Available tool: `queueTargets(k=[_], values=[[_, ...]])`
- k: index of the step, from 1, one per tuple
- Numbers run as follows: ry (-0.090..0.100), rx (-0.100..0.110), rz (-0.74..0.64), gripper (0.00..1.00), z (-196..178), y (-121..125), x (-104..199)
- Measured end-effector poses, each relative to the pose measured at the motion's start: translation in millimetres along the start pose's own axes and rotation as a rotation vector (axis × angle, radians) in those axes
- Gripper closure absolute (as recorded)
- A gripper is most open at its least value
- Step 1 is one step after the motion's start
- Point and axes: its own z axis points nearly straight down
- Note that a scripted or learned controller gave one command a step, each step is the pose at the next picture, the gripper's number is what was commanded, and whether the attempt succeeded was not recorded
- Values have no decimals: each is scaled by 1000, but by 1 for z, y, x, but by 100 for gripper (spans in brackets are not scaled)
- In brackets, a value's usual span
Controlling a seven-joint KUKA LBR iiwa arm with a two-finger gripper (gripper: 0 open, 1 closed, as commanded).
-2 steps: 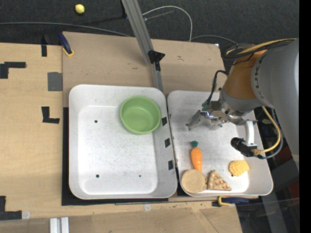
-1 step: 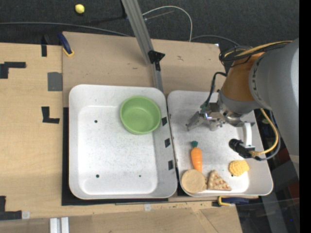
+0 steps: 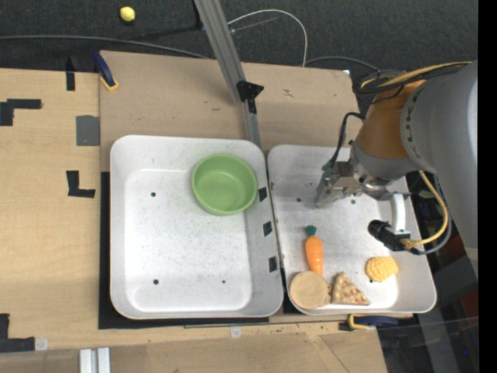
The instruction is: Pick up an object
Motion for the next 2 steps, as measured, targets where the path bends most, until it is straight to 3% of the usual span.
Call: queueTargets(k=[2], values=[[0,-5,1,100,-108,-10,1]])
